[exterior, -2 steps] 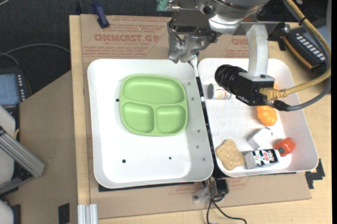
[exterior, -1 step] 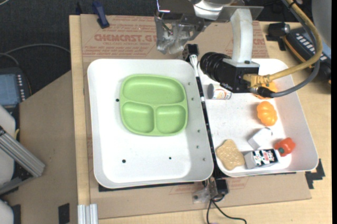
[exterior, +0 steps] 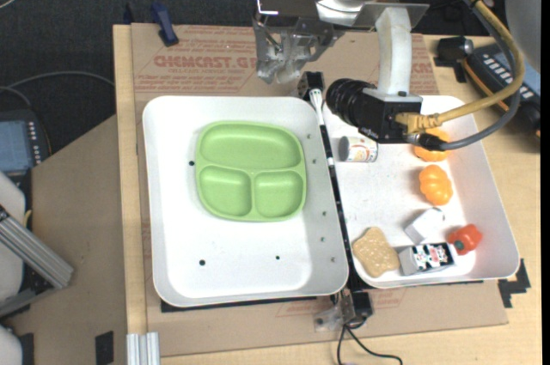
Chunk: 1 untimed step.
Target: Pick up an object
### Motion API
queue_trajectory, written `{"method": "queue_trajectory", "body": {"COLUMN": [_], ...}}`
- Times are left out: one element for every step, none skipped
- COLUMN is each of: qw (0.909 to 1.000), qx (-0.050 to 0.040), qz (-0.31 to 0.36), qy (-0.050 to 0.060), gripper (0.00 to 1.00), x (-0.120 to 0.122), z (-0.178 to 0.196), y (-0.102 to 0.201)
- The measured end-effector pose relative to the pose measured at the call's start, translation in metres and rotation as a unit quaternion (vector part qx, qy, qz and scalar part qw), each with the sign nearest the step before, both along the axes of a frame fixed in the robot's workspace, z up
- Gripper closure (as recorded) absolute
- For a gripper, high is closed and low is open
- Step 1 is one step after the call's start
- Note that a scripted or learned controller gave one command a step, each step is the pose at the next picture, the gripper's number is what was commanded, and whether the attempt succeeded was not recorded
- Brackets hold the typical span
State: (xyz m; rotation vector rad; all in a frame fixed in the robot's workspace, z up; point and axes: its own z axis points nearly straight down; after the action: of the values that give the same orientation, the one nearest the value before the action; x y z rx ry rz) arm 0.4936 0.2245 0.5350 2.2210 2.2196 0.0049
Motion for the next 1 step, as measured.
{"method": "queue_trajectory", "body": {"qw": [1.0], "qx": [-0.0018], "qz": [-0.003], "qy": [0.004], "gripper": [1.0], "x": [0.0176], "z": [-0.0296], "y": [-0.0489]}}
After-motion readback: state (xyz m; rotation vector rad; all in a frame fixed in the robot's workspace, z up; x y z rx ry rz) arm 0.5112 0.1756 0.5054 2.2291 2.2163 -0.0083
